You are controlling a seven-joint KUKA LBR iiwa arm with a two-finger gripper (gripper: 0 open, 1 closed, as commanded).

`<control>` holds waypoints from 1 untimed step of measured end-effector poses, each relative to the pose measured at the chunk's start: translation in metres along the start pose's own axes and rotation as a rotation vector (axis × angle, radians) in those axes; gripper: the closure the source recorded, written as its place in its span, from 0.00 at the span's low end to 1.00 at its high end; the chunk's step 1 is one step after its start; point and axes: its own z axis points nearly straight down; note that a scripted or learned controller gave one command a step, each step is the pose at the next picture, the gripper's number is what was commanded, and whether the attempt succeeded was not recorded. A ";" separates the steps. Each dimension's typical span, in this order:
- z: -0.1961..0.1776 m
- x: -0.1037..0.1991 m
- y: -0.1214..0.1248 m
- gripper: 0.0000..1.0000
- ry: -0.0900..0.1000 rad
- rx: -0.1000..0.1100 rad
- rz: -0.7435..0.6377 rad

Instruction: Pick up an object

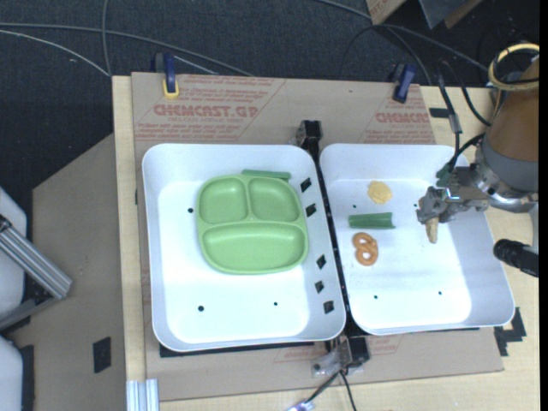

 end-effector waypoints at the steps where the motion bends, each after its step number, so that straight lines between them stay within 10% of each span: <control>1: -0.054 0.000 0.001 1.00 -0.001 -0.001 0.000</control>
